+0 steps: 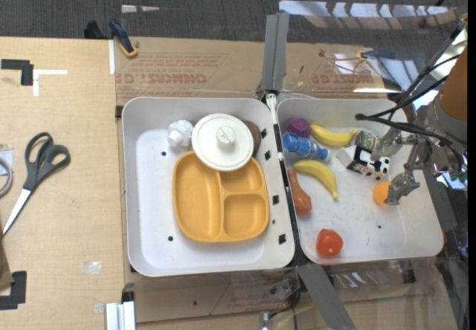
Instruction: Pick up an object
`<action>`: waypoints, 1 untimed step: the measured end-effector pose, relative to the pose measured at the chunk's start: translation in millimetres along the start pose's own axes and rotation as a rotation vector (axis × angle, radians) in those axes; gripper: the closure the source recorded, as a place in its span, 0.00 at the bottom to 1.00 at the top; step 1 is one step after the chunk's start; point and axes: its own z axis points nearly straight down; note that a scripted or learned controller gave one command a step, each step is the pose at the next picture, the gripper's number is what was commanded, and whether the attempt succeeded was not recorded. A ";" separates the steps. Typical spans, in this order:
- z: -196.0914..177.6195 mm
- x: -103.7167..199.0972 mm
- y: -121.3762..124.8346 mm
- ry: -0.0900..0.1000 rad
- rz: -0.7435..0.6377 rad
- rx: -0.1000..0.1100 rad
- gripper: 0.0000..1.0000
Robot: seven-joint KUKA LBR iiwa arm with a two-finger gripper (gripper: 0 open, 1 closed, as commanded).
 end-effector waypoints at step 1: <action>118.1 2.5 55.2 0.000 0.359 0.000 0.00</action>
